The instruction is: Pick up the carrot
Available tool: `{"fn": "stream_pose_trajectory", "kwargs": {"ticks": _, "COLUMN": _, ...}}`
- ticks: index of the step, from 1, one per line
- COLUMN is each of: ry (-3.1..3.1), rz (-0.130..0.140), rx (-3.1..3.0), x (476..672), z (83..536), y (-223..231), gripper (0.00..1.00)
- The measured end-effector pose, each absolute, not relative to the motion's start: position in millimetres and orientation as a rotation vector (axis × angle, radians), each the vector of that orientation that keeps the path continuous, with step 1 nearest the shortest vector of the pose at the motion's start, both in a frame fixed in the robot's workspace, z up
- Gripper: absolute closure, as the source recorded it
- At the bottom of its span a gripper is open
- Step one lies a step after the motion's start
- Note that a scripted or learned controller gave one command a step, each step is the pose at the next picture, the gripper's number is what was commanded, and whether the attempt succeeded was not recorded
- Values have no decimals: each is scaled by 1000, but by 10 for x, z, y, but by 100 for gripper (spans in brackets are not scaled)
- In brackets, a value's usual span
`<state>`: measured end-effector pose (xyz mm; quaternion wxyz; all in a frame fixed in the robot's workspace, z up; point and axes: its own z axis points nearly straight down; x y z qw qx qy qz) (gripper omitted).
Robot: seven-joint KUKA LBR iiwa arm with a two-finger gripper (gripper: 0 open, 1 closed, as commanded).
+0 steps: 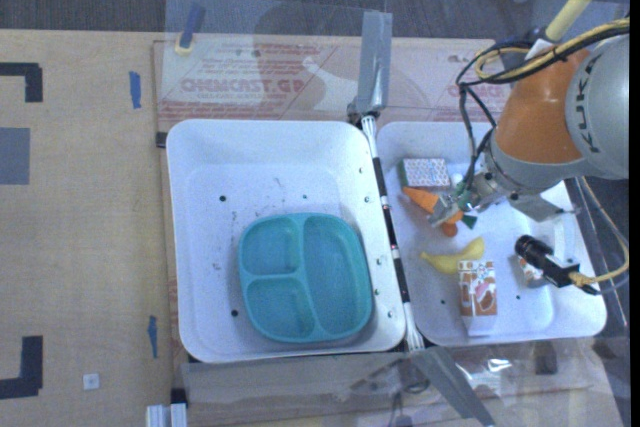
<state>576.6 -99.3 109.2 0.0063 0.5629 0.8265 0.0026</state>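
Apparently claw (pixel 462 206) touching carrot (pixel 430 202); opening unclear.

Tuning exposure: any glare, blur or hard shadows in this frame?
Camera view: even light and soft shadows; the white bins are bright but not blown out; the clear panel behind shows faint glare; the carrot and gripper are small and slightly soft.

Carrot (pixel 424 199) behind banana (pixel 452 257)

carrot (pixel 428 202) by jaws (pixel 462 206), right bin (pixel 575 315)
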Motion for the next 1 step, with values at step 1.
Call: {"fn": "stream_pose_trajectory", "kwargs": {"ticks": 1, "ry": 2410, "rz": 0, "rx": 2010, "x": 6577, "z": 2237, "y": -690, "gripper": 100}}
